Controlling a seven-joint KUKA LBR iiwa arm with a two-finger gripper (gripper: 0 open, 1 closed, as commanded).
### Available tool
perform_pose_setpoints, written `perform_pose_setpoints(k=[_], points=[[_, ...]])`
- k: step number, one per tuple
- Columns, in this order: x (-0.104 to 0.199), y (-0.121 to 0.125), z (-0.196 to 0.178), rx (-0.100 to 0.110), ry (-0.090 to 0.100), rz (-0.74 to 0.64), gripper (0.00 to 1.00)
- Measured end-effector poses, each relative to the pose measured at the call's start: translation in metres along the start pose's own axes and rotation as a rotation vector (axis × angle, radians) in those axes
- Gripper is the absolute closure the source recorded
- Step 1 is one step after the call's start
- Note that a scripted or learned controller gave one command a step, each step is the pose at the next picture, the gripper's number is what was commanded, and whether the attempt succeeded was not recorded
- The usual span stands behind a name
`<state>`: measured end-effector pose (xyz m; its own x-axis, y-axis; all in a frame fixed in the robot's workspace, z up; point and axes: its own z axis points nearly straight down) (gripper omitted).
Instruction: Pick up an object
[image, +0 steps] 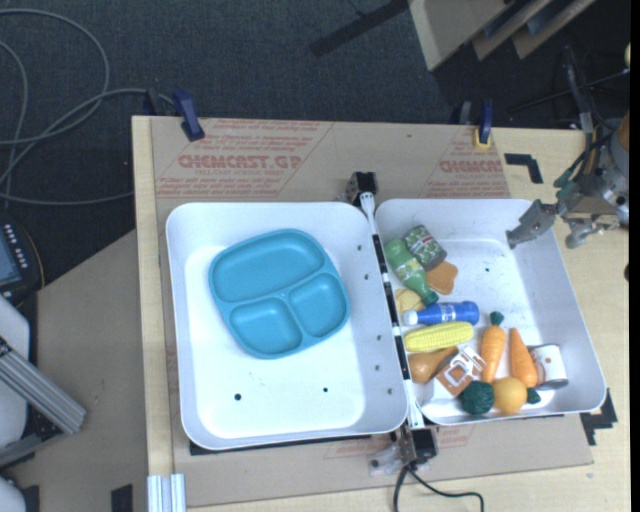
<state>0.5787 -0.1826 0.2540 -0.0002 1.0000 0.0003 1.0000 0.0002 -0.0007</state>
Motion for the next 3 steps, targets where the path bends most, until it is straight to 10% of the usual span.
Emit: perform_pose_setpoints(k=[1,2,3], points=[[0.059,-0.030,0.122,0.013,0.006,-0.004,0.00],[0.044,-0.088,0.172,0.007,0.002,0.004,0.00],[0.044,-0.084,0.159,-0.003,-0.001,0.001,1.00]])
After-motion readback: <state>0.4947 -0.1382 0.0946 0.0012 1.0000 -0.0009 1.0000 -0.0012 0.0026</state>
